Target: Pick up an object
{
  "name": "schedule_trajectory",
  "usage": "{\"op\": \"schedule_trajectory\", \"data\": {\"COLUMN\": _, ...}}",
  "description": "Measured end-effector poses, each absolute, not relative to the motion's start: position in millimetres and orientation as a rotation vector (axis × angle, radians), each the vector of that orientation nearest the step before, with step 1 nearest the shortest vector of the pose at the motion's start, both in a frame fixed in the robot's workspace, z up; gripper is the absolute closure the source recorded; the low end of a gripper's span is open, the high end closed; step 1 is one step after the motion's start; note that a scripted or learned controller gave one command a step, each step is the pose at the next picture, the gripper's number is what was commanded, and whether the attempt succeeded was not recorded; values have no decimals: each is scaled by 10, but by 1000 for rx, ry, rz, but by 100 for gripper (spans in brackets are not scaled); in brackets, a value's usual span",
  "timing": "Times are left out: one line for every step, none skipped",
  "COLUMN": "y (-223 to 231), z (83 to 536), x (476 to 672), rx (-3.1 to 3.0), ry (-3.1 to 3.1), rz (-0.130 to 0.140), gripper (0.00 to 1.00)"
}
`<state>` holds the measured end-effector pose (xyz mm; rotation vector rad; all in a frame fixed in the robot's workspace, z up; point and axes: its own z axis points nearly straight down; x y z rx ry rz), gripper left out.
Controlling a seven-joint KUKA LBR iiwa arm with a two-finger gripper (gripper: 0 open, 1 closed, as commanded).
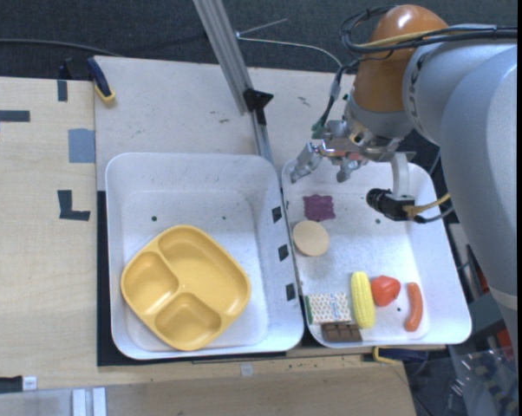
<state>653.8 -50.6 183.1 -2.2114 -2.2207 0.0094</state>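
Nearest to us, at the front rim of the right bin (434, 334), lies a brown chocolate bar (341, 332), well below the claw (323, 170). Far to the claw's lower left we see a yellow divided plate (185, 286) resting in the left bin (192, 172). Just beneath the claw, and apart from it, sits a purple piece (318, 207), with a round tan biscuit (311, 238) right below that. Farther down we find a checkered cracker (329, 306), a yellow corn cob (362, 298), a red tomato (384, 290) and an orange sausage (413, 306), running off to the claw's lower right. Our claw hangs over the bin's far left corner with its fingers (297, 168) spread apart and nothing between them.
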Motion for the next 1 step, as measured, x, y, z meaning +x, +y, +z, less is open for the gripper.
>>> {"op": "schedule_trajectory", "data": {"y": -525, "z": 1983, "x": 6556, "rx": -2217, "ry": -2225, "rz": 2, "gripper": 100}}
